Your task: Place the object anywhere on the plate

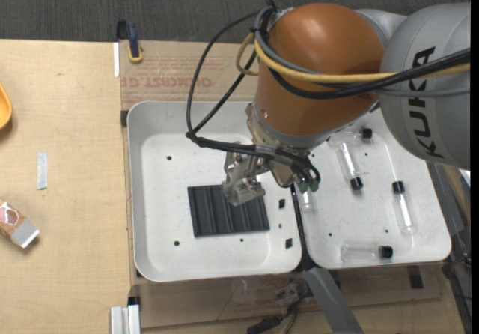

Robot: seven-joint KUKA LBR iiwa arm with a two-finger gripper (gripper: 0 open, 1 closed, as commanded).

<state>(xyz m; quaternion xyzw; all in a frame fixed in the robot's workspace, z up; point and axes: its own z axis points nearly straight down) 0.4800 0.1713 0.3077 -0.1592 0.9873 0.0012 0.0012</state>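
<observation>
Nearest the camera, at the front of the right bin (pixel 419 246), a clear tube with a dark cap (pixel 367 253) lies on its side. Two more clear tubes (pixel 403 205) with dark caps lie further back in that bin, well apart from one another. In the left bin (pixel 150 198), a dark, ribbed, rectangular plate (pixel 213 216) lies flat on the white floor, towards the front. The pincer (pixel 243 189) hangs directly over the plate's far right corner, a cluster of grey metal parts. Whether it is spread or pressed together cannot be told from this angle, and nothing can be made out between its tips. Behind it, the arm's large orange band (pixel 325 63) and grey body hide the back of both bins and the strip between them. Black and yellow cables (pixel 217 48) loop from the arm down to the pincer. The wooden counter (pixel 60 100) lies to the left.
</observation>
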